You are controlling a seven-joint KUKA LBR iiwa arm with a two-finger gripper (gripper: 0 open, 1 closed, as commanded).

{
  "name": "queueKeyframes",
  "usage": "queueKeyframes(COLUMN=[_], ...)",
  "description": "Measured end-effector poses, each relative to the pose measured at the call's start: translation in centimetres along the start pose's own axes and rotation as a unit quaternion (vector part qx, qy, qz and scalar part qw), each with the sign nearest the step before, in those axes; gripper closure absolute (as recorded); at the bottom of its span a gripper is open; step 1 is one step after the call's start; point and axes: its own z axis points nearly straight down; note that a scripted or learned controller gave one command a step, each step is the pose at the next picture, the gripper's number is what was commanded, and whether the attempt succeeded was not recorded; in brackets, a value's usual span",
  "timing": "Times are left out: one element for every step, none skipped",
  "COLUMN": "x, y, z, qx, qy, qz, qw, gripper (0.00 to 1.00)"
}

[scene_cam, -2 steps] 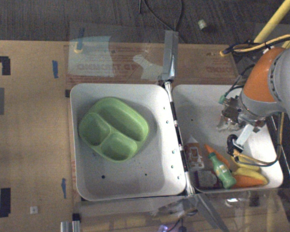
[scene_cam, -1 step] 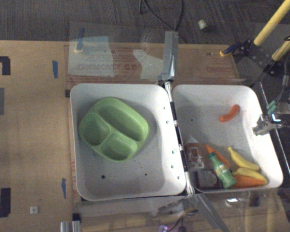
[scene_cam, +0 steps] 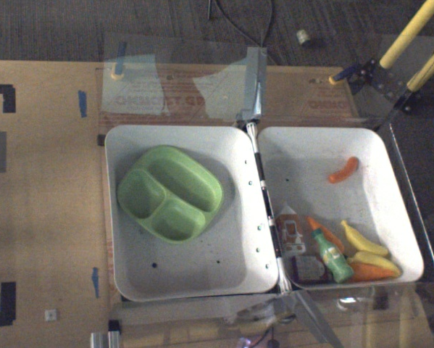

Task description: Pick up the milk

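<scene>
We note: green divided plate point(scene_cam: 170, 193), white bins point(scene_cam: 130, 267), orange sausage point(scene_cam: 343, 170), yellow bananas point(scene_cam: 363, 239), green bottle point(scene_cam: 333, 257), white-brown milk point(scene_cam: 290, 230), tan worktop point(scene_cam: 43, 216).

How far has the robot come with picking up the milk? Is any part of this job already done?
Nothing looks done yet. The milk carton lies in the right bin, against its left wall, beside the green bottle, the bananas and the carrot. Nothing is in hand: the carton rests on the bin floor, untouched. The reach, the grasp and the lift are all left. The green plate sits in the left bin.
</scene>
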Motion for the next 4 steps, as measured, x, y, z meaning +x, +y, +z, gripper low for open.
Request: queueKeyframes(x=[-0.1, -0.1, -0.8, -0.8], y=[-5.1, -3.5, -5.9, -5.9], z=[0.0, 8.3, 0.0, 0.0], qx=[0.001, 0.001, 0.000, 0.000], qy=[0.001, 0.001, 0.000, 0.000], qz=[-0.024, 0.019, -0.026, -0.099], qw=[0.9997, 0.9998, 0.9997, 0.9950], gripper=[1.00, 1.00, 1.00, 1.00])
